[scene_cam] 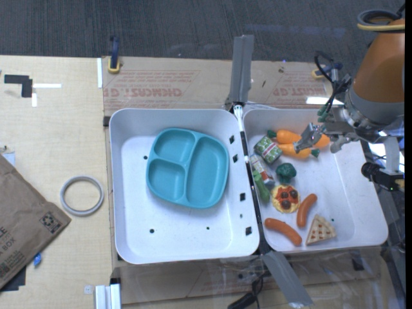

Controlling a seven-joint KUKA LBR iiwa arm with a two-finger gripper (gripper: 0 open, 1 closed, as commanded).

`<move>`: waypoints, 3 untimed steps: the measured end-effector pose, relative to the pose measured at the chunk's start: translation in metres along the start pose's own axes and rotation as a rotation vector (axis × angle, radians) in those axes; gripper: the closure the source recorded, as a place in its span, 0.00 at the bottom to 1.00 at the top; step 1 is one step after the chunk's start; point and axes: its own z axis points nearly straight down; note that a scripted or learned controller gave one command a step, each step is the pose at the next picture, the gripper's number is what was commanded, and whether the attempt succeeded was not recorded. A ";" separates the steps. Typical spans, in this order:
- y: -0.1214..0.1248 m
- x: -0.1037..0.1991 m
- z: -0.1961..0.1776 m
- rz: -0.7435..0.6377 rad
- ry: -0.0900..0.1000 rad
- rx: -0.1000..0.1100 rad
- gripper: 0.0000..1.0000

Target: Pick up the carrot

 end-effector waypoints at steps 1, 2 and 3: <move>0.046 -0.085 0.091 -0.157 -0.001 -0.004 0.00; 0.088 -0.094 0.118 -0.240 0.001 -0.009 0.00; 0.088 -0.097 0.110 -0.239 -0.005 -0.012 1.00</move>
